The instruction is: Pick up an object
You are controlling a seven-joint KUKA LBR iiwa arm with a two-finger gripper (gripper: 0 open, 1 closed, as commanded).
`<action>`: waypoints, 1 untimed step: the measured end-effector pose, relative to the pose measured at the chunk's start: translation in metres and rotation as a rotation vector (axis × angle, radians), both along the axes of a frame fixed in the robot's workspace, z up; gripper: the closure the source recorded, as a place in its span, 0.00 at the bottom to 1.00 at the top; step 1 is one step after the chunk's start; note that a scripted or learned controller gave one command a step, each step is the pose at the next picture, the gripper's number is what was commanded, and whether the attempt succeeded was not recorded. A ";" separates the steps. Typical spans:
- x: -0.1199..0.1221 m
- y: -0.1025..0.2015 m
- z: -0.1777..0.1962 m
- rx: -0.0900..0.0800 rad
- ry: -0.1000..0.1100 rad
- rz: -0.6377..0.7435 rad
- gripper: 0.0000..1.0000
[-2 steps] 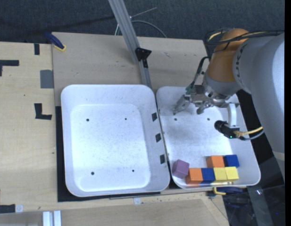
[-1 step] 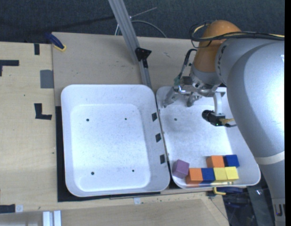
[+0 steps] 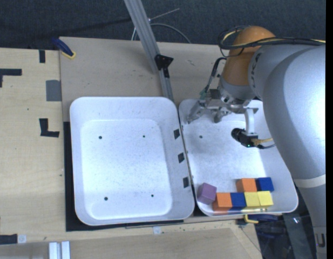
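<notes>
Gripper [image 3: 206,111] at the right bin's [image 3: 274,161] far end, fingers spread, empty
Blocks [image 3: 244,194] sit well apart along the near wall; closing here would likely grasp nothing

A pale wooden bench [image 3: 26,144] marked with black tape pieces [image 3: 45,127] meets dark blue carpeted floor [image 3: 58,7] along its far edge, where a slanted grey metal rail [image 3: 142,23] rises.

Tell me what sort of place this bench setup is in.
Most likely a robotics lab's grasping test bench. A grey arm reaches over two shallow white bins, small coloured blocks lie clustered in the right bin, and black tape marks dot the wooden bench top.
</notes>
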State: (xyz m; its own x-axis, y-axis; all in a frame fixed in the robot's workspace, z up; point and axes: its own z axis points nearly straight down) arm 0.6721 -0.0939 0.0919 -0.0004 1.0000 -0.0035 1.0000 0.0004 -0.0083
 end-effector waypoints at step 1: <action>-0.060 0.029 0.105 0.005 -0.012 0.002 0.00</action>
State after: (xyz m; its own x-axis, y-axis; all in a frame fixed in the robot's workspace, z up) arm 0.6119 -0.0650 0.1971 -0.0026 1.0000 0.0015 1.0000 0.0026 0.0039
